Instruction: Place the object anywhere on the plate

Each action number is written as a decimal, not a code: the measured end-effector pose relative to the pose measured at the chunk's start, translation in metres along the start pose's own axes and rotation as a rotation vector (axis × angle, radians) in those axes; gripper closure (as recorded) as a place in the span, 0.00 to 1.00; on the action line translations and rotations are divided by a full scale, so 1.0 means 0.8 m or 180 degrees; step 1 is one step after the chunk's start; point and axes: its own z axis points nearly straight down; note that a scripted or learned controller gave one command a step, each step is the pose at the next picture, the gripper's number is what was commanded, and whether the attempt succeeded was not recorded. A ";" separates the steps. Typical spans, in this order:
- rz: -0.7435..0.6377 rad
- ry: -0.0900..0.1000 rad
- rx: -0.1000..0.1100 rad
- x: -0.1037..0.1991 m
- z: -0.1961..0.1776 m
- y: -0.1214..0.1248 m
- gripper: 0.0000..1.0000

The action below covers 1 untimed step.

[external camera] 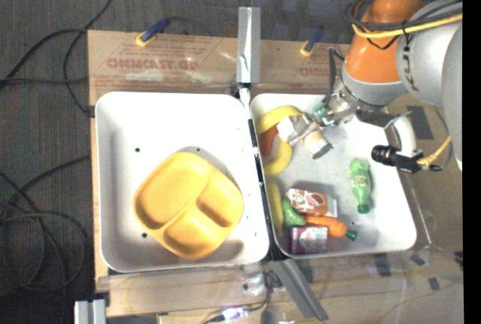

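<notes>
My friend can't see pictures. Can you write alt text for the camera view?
A robot arm's end effector reaches into the right bin over a banana, near a green bottle and a carrot. A yellow divided plate sits in the left bin.

The arm [421, 37] runs out past the picture's right edge, so its base is cut off. The tool [314, 131] hangs low over the right bin [391, 240], its tips too small and blurred to read, and it covers part of the banana [276, 119]. Labels on the small carton [310, 202] and can [308, 238] are illegible.
</notes>
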 end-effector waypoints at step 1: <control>-0.0788 0.0002 0.0003 0.115 0.000 -0.023 1.00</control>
